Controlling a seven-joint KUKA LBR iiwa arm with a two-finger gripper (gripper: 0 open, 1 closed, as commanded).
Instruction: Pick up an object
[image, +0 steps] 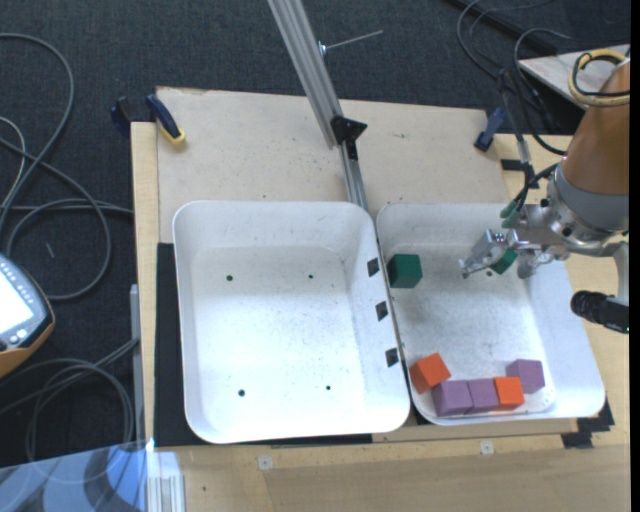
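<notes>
My gripper hangs over the upper right part of the right bin, reaching in from the right. A small green patch shows at the gripper; I cannot tell whether it belongs to the gripper or is a held thing. A dark green cube lies in the right bin near its upper left corner, well left of the gripper. Along the bin's front wall lie an orange cube, two purple cubes, a second orange cube and another purple cube.
The left bin sits beside the right one, with black clips on the shared wall. A metal pole slants up from between the bins. Cables and a blue clamp lie around the bench edges.
</notes>
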